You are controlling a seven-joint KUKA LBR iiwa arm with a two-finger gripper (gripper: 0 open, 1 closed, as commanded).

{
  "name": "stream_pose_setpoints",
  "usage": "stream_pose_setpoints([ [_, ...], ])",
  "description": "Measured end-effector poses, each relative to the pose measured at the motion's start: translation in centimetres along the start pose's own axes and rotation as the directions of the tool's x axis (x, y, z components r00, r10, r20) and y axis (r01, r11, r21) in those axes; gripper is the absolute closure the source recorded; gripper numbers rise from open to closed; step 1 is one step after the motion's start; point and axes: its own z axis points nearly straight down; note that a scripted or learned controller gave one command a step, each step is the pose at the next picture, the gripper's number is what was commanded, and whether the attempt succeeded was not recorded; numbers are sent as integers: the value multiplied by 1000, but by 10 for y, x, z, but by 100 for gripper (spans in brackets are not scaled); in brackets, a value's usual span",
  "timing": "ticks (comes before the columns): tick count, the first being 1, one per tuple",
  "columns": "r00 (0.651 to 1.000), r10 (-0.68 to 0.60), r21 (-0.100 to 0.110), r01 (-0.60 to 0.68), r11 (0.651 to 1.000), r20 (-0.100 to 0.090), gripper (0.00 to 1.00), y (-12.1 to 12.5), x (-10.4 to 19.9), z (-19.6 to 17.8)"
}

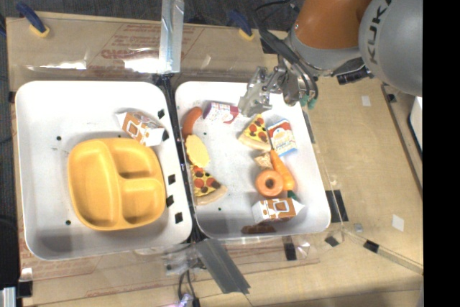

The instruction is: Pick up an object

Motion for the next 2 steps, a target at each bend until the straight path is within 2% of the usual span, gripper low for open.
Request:
stream_pose_setpoints([
  [1, 992, -125, 3, 125, 992, 6, 100, -43, -33, -72],
  [2, 996, -87, 1, 87, 996, 1, 100, -13, -34, -57],
])
